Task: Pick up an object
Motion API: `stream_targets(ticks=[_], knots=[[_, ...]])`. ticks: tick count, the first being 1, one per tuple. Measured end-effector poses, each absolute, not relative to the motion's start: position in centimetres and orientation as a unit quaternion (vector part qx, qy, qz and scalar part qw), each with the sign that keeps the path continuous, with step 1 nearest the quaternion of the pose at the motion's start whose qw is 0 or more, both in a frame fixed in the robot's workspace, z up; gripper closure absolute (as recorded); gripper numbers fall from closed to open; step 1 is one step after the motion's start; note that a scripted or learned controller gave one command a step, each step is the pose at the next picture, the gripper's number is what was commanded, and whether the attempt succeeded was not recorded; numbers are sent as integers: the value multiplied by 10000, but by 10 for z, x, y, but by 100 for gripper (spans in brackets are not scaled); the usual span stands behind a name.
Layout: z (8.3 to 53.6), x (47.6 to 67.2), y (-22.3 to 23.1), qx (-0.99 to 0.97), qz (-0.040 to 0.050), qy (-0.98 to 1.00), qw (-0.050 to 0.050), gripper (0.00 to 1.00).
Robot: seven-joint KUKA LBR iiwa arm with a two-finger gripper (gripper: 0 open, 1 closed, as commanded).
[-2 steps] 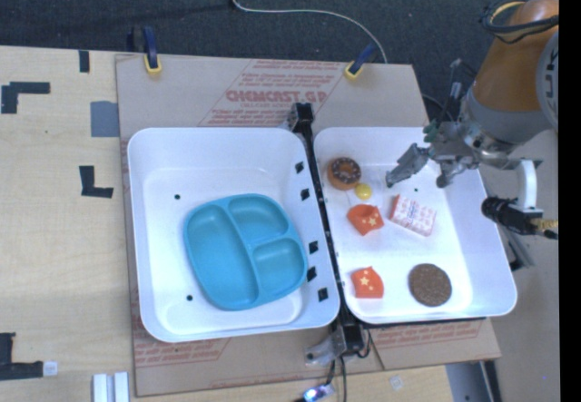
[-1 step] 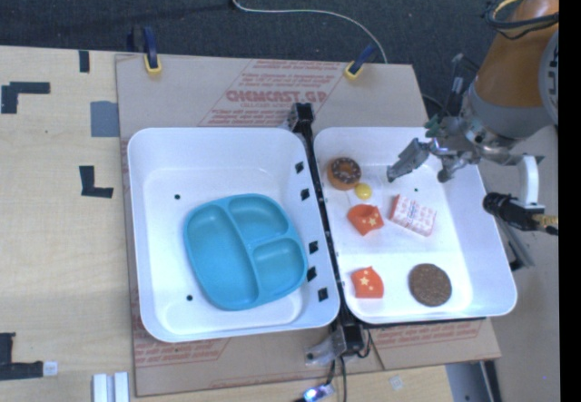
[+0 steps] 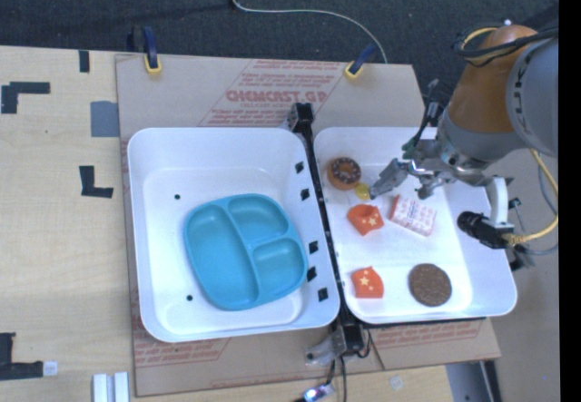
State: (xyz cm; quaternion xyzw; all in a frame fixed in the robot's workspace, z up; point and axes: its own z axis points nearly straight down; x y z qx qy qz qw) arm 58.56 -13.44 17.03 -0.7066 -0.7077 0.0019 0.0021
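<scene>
Camera view looks down on two white bins side by side on the table. Your pincer point(image 3: 407, 175) hangs over the right bin point(image 3: 490, 296), with its two fingers spread apart and nothing between them. It is low, close to the food toys but not gripping any.

The nearest things to pick are the white block with red marks point(image 3: 414, 215), just below the pincer, and the red cube point(image 3: 365, 219), a little to its left. A tiny yellow bit point(image 3: 362, 191) sits right by the finger on the left.

To do this step well, choose one toy and stay with it. I think the white block is the easy one, since it lies almost under the pincer. Line the fingers up so one goes on each long side. Go straight down, then squeeze, then lift slowly. Watch out that a finger does not bump the red cube or push the block against the bin wall.

Now count. Two white bins. One blue tray point(image 3: 245, 249) with three parts, alone in the left bin point(image 3: 145, 164). In the right bin: one brown donut point(image 3: 344, 171), one red cube, one white block, one orange-red piece with a pale mark point(image 3: 367, 283), one brown round cookie point(image 3: 429, 284), and one tiny yellow bit. That makes six toys there.
</scene>
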Motion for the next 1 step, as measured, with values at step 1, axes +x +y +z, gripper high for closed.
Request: stream_targets(ticks=[1], knots=[[124,579,-129,-7065,17,-7077,15,0]])
